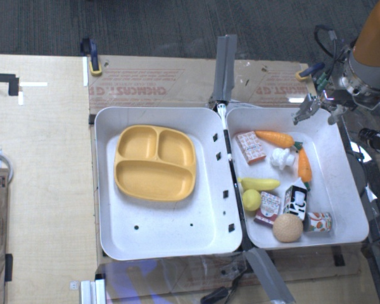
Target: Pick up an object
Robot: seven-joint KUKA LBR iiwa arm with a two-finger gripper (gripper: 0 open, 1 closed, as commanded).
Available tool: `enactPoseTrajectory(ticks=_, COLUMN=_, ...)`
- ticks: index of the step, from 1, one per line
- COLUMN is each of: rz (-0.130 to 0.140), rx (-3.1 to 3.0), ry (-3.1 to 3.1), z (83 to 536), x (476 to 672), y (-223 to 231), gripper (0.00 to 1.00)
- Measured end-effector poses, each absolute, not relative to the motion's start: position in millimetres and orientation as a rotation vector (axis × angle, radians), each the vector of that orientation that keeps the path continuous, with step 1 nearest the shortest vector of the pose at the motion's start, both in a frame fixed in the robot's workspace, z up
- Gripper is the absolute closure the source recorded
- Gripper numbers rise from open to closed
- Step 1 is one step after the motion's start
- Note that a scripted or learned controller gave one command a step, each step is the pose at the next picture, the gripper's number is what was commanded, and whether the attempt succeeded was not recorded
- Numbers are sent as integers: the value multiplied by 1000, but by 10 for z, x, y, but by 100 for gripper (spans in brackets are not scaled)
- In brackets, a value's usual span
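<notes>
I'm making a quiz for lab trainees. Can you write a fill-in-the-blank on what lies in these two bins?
1. The yellow divided plate lies in the ____ bin.
2. The plate has ____ compartments.
3. The banana lies in the ____ bin.
4. Beside the small red carton lies an orange ____.

Missing words: left; three; right; carrot

Dark grey carpeted floor point(152, 11) beyond, pale wooden bench top point(38, 170), brown cardboard sheet point(158, 81) under bins

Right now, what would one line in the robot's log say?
phase: reaching | hand: above right bin's far edge, nothing held | carrot: in right bin | plate: in left bin
</notes>
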State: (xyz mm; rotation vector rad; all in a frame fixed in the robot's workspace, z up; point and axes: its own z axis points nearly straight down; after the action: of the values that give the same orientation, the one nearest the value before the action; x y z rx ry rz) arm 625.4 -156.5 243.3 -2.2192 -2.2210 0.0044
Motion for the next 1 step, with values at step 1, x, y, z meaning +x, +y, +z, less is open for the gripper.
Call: enactPoseTrajectory(ticks=1, rz=0, rx=-2031, ry=-2397, z=914, x=6119, y=-1691, gripper=0)
